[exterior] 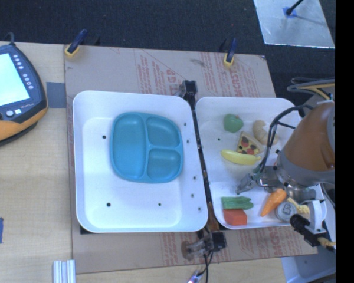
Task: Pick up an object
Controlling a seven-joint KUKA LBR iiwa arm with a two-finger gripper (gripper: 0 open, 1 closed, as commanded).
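My gripper (248, 185) is hanging low in the right bin (215, 158) — I cannot tell how my fingers are standing. Just beside me the carrot (272, 201) is lying, the green piece (236, 202) at the near edge, the banana (239, 157) beyond — the blue tray (146, 147) is sitting in the left bin (88, 175)

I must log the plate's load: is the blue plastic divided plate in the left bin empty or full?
Empty. All three compartments of the blue plastic divided plate show bare blue surface.
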